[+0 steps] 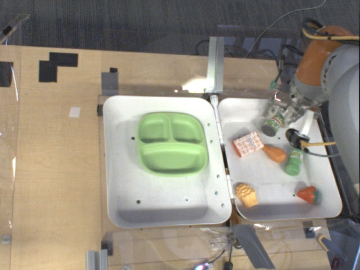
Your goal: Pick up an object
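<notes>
Right bin (332, 207), upper corner: gripper (279, 116) at a small dark-capped can (271, 125) (jaw state: you cannot tell), bin wall close behind, so expect the can to tip or skid aside.

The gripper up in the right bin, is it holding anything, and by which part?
It cannot be told. The gripper hangs right over a small dark-topped can at the back of the right bin, but any hold on it is hidden.
</notes>
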### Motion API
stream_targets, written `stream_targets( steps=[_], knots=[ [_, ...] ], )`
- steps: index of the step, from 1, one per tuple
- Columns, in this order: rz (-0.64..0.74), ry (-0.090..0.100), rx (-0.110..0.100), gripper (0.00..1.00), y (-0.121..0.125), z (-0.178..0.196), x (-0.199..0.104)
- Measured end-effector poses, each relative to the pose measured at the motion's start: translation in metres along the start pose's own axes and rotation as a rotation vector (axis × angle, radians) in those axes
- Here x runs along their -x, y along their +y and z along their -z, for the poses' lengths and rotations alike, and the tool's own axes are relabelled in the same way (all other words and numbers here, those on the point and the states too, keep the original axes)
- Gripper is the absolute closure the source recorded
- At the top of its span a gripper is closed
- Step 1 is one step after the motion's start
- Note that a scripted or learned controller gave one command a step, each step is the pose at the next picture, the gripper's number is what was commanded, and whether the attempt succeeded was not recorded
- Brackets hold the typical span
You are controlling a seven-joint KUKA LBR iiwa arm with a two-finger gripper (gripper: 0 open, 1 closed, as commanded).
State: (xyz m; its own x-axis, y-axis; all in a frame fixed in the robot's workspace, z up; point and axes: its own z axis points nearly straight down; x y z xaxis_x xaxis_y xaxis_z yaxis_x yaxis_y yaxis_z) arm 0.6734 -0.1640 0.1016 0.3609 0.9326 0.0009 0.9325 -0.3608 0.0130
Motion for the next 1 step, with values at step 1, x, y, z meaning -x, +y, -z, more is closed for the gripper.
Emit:
stream_targets(
  steps=[1],
  knots=[
    [-0.011,0.002,-0.008,1.0,-0.036,0.0861,-0.0872]
  ],
)
